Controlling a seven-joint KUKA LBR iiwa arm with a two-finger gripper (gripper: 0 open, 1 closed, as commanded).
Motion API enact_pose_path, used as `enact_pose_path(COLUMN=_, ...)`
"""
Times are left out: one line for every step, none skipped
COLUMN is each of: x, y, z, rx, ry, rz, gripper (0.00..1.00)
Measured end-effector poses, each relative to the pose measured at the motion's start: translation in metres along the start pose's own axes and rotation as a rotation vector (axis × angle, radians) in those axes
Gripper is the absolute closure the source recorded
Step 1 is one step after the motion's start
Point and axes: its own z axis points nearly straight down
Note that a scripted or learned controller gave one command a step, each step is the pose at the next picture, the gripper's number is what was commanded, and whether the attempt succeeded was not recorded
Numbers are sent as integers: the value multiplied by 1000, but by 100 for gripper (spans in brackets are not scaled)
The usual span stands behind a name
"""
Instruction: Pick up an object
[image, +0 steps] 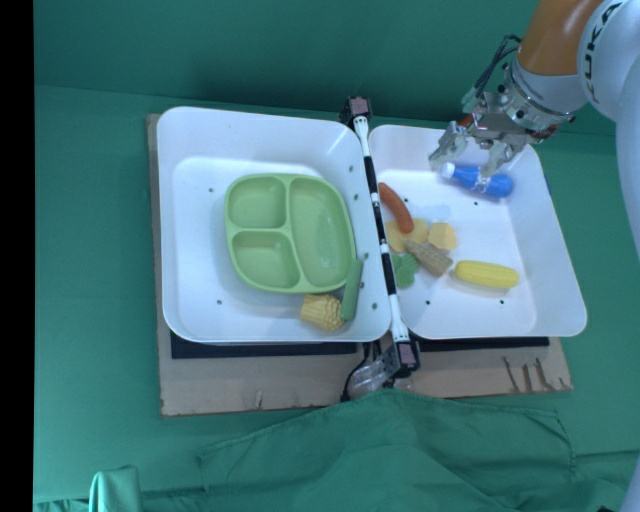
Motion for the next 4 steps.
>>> enact_pose_path(x=0, y=0, z=0, rx=0, ry=0, rz=0, gripper=0)
enact_pose_path(x=-9, y=4, z=45, rx=3, ry=-2, rz=1, gripper=0)
enact_pose_path(x=-11, y=4, z=95, rx=3, ry=-2, rz=0, gripper=0)
enact_pose_path(x=-12, y=7, z=78, rx=-8, ry=-4, rz=3, gripper=100)
